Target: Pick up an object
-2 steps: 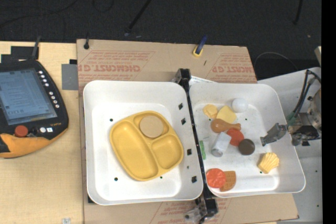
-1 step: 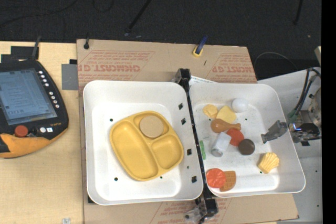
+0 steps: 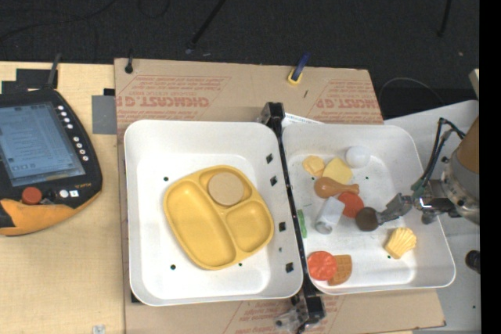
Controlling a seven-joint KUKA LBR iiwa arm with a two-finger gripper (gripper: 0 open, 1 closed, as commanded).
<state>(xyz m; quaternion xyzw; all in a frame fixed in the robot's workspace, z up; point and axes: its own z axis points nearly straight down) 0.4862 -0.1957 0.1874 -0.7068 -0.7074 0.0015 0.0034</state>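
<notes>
The right bin [image 3: 427,270] holds several toy foods. Among them are a white ball [image 3: 357,156], a yellow wedge [image 3: 338,170], a brown drumstick [image 3: 332,187], a red piece [image 3: 351,203], a pale cylinder [image 3: 329,216], a dark brown ball [image 3: 365,219], a yellow shell [image 3: 401,242] and an orange-red disc [image 3: 322,265]. My gripper [image 3: 394,208] reaches in low from the right. Its tip sits just right of the dark brown ball, touching or nearly touching it. I see nothing lifted.
The left bin [image 3: 149,152] bears a yellow divided plate [image 3: 196,231] with a tan round disc [image 3: 225,188] in its top section. A black divider [image 3: 283,192] runs between the bins. A teach pendant [image 3: 43,160] lies at far left.
</notes>
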